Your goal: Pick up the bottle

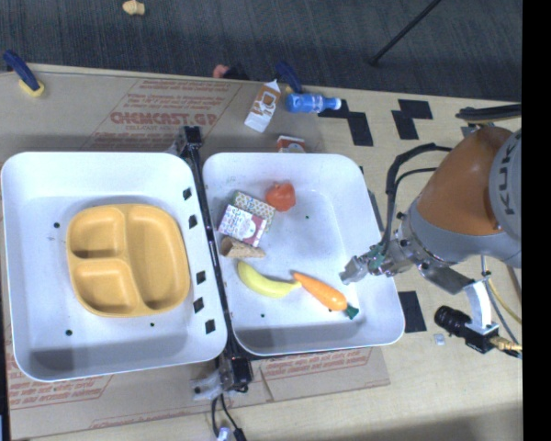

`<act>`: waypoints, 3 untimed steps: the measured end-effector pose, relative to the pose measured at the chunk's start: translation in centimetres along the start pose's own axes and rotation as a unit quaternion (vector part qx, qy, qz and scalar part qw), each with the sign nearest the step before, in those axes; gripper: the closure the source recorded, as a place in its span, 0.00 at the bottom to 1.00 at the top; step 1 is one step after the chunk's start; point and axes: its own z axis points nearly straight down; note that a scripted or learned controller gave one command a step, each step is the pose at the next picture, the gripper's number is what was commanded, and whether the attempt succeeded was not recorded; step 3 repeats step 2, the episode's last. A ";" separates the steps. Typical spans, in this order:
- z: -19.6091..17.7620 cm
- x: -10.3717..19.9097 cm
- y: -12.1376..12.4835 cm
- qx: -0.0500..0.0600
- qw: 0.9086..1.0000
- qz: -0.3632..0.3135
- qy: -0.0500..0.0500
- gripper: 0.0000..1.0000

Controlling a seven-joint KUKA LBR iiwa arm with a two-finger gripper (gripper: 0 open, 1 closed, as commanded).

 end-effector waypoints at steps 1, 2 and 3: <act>-4.8 -0.2 0.0 -0.001 0.995 0.101 -0.001 1.00; 0.6 -0.2 -0.1 0.000 0.971 0.237 0.001 1.00; 0.6 -0.2 -0.1 0.000 0.971 0.237 0.001 1.00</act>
